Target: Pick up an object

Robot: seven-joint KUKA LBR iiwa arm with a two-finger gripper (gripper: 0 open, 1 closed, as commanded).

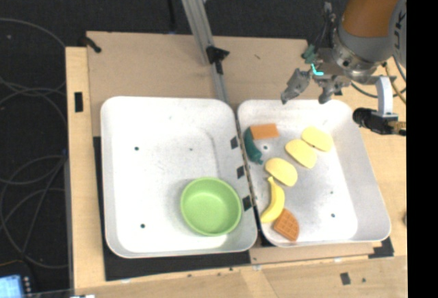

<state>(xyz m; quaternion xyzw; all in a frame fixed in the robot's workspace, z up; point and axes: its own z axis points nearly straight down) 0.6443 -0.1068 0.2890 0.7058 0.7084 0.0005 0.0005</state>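
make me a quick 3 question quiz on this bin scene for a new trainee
1. True or false: the green bowl sits in the same bin as the banana.
2. Which item lies nearest the right bin's front edge? A) orange block B) waffle piece C) teal object
3. Fill in: the gripper hangs open above the right bin's ____ rim.

Key
1. False: the bowl is in the left bin, the banana in the right one.
2. B
3. Far (back) rim; nothing shows between its fingers.
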